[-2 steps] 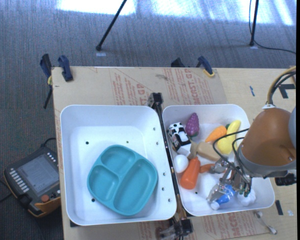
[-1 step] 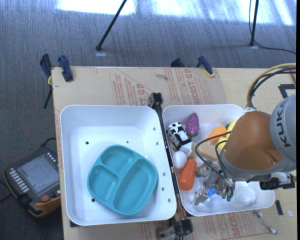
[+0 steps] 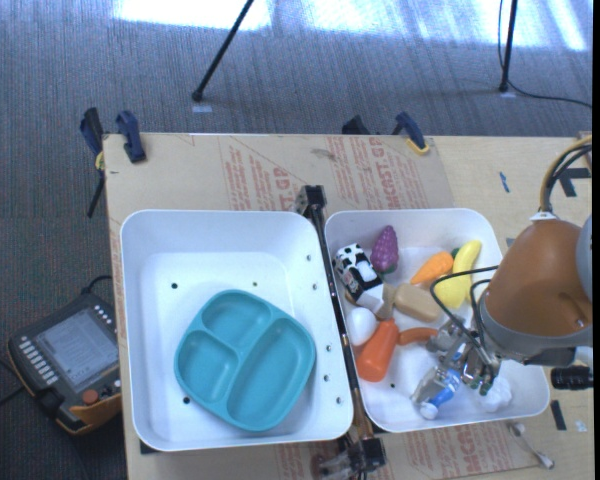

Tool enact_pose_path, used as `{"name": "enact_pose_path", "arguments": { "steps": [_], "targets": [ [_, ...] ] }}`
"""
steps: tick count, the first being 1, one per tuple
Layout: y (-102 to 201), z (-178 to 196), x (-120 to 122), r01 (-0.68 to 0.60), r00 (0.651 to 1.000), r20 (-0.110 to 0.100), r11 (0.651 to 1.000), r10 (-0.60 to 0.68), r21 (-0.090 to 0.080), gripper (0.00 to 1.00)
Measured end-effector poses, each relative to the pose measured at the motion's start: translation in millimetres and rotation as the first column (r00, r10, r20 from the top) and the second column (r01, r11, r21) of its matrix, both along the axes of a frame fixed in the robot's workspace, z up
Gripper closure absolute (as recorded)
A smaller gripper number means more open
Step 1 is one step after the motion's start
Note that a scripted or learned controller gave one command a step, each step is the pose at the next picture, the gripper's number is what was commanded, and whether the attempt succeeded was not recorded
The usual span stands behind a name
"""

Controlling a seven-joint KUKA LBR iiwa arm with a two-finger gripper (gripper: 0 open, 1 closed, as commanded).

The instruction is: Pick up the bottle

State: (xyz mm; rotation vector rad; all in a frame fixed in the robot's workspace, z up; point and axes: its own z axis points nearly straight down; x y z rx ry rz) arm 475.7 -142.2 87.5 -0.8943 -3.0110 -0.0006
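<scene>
A: where's the bottle (image 3: pixel 436 396) at?
B: front of the right bin (image 3: pixel 420 423), lying tilted, blue cap toward the front wall, just beside the orange bottle-shaped toy (image 3: pixel 378 351).
A: and the gripper (image 3: pixel 465 366)?
B: right over it, touching by the looks. Fingers, honestly can't tell if they're apart or together.

- Arm (image 3: pixel 545 288): large rounded housing, orange-brown on top, smooth and slightly glossy.
- Lower ring: a grey band wraps the underside of the orange dome, darker in shadow.
- Upper edge: a sliver of pale grey casing shows at the far right of the housing.
- Cables: thin black and yellow leads loop from the wrist area; another dark cable arcs above the dome.
- Claw (image 3: pixel 460 361): a cluster of small metallic silver parts with dark fittings, detail blurred.
</scene>
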Motion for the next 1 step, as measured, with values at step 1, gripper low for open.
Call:
{"name": "enact_pose_path", "arguments": {
  "steps": [1],
  "targets": [
    [-11.3, -0.1, -0.3, 0.459, 0.888, -0.001, 0.888, -0.459, 0.0, 0.0]
  ]
}}
